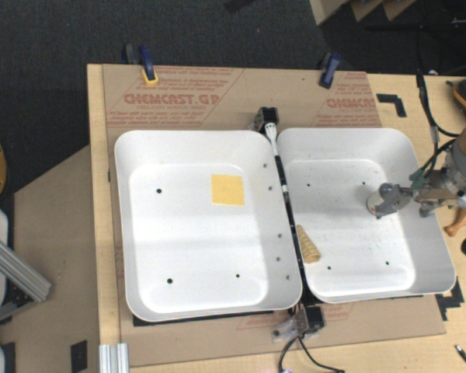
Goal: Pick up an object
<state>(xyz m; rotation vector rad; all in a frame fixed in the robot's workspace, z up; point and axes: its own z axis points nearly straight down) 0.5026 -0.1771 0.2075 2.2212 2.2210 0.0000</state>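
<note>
Two white bins sit side by side on the tabletop [217,84]: one cone [307,244] at the right bin's [357,282] left edge, one yellow square [227,190] in the left bin [194,294], the gripper [379,200] low over the right bin, its finger spread unreadable.

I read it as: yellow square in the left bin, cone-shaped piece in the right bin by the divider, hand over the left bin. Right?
Not quite. The camera view shows the hand over the right bin, not the left. The rest holds: the yellow square lies in the left bin, the cone-shaped piece in the right bin by the divider.
</note>
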